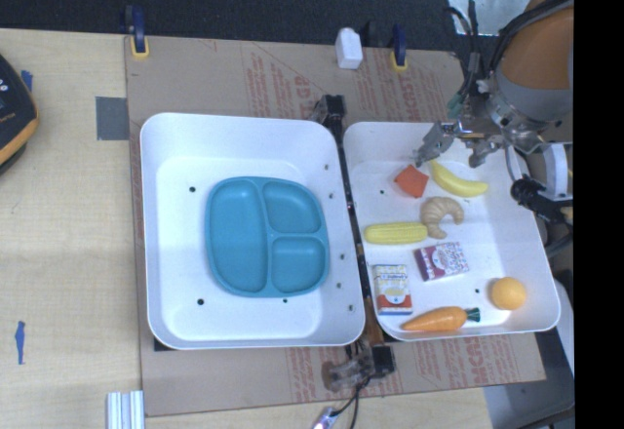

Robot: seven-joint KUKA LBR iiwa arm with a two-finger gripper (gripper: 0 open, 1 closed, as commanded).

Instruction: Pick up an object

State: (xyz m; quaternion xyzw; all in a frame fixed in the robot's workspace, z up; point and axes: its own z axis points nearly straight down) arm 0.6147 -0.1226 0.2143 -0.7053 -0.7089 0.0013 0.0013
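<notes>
My gripper (454,152) hangs open over the back of the right bin (526,222), its two fingers spread wide, one at the left near the red block (411,181), the other at the right. Nothing sits between the fingers. Just below the gripper lies a yellow banana (458,182). Further forward are a croissant (443,212), a corn cob (395,233), a dark red packet (441,260), a small white carton (391,288), a carrot (439,319) and an orange (507,292).
The left bin (175,222) holds a blue divided plate (265,235). Clamps stand along the cardboard's back edge, with a white one (348,48) near the middle. A black and yellow device (12,110) lies at the far left.
</notes>
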